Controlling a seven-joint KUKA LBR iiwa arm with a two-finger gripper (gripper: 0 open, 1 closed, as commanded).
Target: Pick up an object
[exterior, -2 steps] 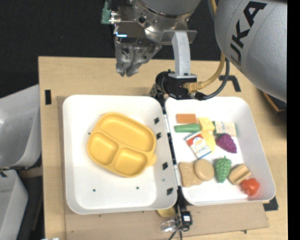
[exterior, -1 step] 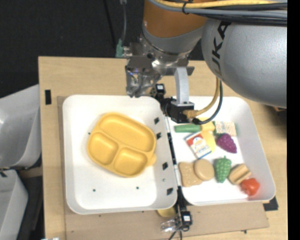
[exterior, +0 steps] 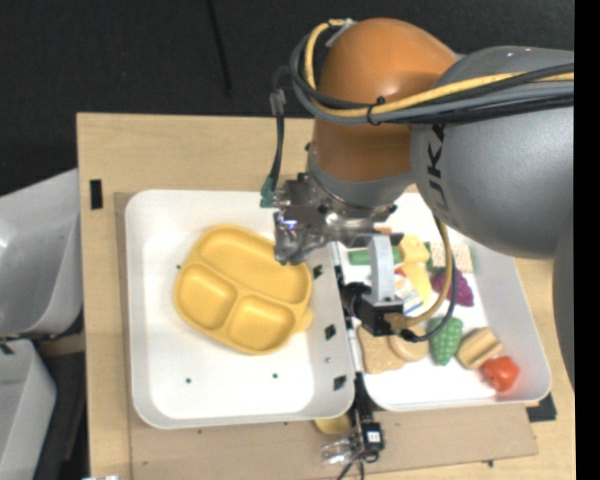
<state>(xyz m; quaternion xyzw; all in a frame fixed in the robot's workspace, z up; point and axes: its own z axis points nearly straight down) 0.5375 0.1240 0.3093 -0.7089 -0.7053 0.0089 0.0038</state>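
Observation:
A yellow divided plate [exterior: 242, 290] lies in the left bin [exterior: 160, 378], toward its right side. My gripper [exterior: 290, 246] hangs over the plate's upper right rim, close to the wall between the two bins. Nothing shows between its fingers. The right bin [exterior: 525, 318] holds several toy foods: a purple grape bunch [exterior: 462, 290], a green piece [exterior: 446, 340], a tan bread roll [exterior: 478, 347], a red tomato [exterior: 501, 373] and a flat tan cracker [exterior: 383, 355].
The arm's orange wrist and grey body cover the upper part of the right bin. A yellow piece [exterior: 414, 249] and a multicoloured item [exterior: 408, 286] lie partly under the arm. The wooden bench [exterior: 100, 148] borders both bins.

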